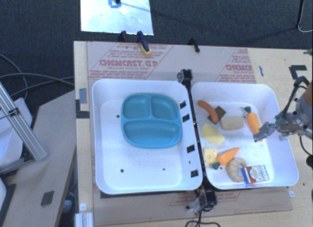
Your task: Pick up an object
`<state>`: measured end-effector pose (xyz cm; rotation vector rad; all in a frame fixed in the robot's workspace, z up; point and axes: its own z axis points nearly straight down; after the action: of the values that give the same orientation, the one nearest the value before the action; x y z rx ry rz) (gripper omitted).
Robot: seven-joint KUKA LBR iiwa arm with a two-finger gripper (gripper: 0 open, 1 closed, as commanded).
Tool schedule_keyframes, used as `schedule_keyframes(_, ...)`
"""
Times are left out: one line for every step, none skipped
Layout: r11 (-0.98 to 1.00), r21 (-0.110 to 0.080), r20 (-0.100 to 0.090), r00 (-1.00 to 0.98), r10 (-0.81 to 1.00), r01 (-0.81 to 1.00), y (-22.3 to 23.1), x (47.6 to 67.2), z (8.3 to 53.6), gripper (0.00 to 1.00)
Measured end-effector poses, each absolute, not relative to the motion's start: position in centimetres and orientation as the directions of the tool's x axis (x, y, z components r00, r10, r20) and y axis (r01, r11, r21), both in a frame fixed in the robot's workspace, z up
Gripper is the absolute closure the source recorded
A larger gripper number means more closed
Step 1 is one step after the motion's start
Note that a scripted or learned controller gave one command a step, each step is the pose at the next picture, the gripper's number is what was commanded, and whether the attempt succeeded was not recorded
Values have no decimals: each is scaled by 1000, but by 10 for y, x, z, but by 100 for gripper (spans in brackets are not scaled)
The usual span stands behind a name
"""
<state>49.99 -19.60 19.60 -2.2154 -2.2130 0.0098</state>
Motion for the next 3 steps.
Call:
schedule_keyframes(3,1,0,-3,1000,1000,-195,503,203,0)
schedule_keyframes(2,-2,1,-2,1000,1000,-198,505,141,0)
schedule_keyframes(1,-1,1,-1,1000,1000,-198,505,89,0)
